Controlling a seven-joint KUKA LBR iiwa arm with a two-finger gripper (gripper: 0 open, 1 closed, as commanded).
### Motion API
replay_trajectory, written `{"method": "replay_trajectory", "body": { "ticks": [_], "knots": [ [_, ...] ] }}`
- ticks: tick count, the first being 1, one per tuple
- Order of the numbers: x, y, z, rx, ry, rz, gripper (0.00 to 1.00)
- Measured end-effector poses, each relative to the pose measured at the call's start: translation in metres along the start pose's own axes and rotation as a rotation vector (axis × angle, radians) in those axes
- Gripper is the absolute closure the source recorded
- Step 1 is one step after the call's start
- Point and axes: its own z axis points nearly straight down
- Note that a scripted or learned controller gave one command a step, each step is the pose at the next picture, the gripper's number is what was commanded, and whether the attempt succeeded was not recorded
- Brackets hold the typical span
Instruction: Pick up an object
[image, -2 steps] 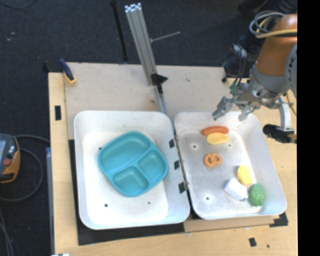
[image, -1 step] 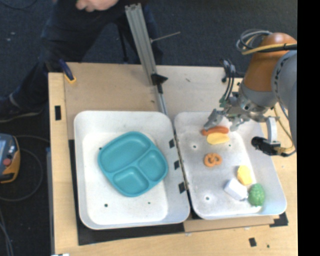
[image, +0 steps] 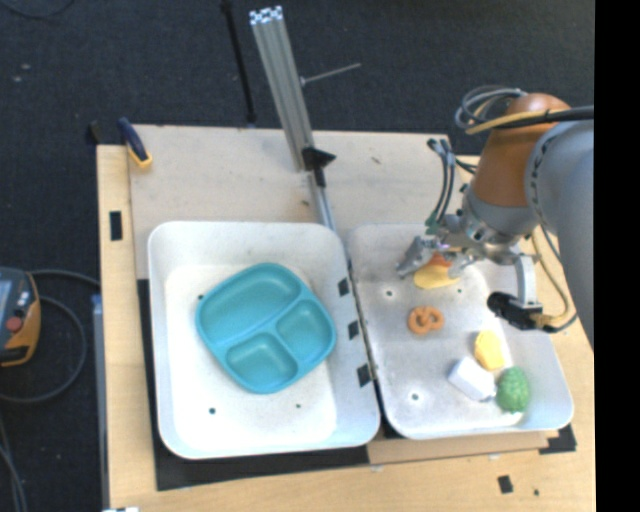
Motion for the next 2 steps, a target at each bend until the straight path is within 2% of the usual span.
{"method": "replay_trajectory", "body": {
  "ticks": [1,2],
  "knots": [
    [-0.002,0.001,0.04,-0.003,-0.001,0.002,0.0],
    [-0.003,0.003,0.025,-0.011,-0.002,0.003,1.0]
  ]
}}
